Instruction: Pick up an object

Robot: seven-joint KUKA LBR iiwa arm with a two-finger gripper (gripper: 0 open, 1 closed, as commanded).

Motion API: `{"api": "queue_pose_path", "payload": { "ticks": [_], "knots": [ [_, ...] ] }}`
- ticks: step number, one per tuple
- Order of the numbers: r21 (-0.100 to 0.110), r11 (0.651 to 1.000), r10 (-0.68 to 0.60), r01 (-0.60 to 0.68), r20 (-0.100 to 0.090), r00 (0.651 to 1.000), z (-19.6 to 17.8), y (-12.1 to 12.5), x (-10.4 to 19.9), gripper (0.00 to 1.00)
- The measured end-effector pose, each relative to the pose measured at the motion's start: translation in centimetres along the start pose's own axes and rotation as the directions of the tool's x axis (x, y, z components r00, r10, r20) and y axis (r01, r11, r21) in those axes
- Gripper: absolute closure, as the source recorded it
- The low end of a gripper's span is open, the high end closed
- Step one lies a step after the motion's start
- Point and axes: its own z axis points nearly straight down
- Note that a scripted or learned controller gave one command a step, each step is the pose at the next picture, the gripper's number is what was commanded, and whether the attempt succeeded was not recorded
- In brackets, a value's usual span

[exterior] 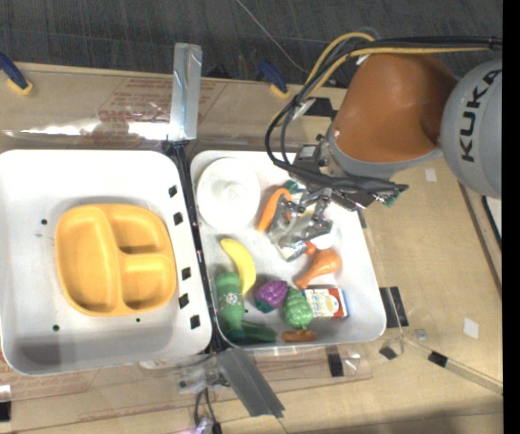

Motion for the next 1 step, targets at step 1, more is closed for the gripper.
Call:
{"api": "queue_pose_path", "payload": {
  "ticks": [1],
  "knots": [
    [0.004, 0.986, 0.169, -0.169, 0.002, 0.986, -3.06, 0.69, -3.9, 1.0]
  ]
}}
